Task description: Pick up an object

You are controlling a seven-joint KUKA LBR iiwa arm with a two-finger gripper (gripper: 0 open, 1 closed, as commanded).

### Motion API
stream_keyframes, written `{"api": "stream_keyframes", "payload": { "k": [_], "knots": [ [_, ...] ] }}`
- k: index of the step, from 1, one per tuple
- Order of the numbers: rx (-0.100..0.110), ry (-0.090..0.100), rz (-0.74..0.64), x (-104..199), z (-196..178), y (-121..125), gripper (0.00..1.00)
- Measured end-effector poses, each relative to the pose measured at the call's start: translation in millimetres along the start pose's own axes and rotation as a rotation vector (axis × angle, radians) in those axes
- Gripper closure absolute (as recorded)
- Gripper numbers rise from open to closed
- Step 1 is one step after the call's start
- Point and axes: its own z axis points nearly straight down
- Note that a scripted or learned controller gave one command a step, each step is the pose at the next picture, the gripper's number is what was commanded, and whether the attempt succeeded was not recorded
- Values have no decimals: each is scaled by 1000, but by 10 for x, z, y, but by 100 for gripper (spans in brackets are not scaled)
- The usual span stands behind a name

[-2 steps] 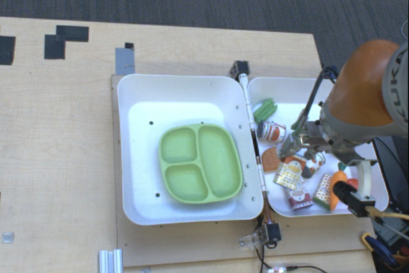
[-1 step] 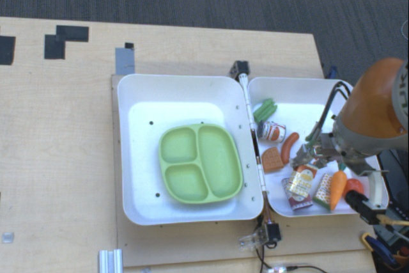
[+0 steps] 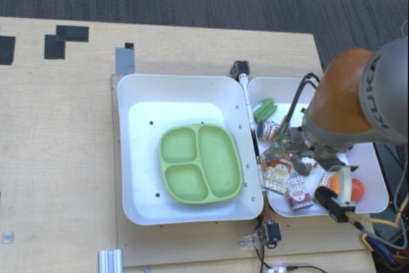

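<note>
Several small packets (image 3: 281,177) crowded in right bin (image 3: 377,198), lower right of frame, beside green item (image 3: 264,110) near upper rim. Hand (image 3: 285,153) low over the pile; opening impossible to tell. Likely risk: pinching two packets together, or slipping off a flat wrapper.

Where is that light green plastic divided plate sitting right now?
The light green plastic divided plate lies flat in the left white bin, toward its lower right part, just across the bins' shared wall from the arm's gripper.
</note>
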Motion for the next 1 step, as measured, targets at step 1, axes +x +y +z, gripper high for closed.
{"api": "stream_keyframes", "payload": {
  "k": [1],
  "knots": [
    [0,-1,2,-99,0,-3,100]
  ]
}}
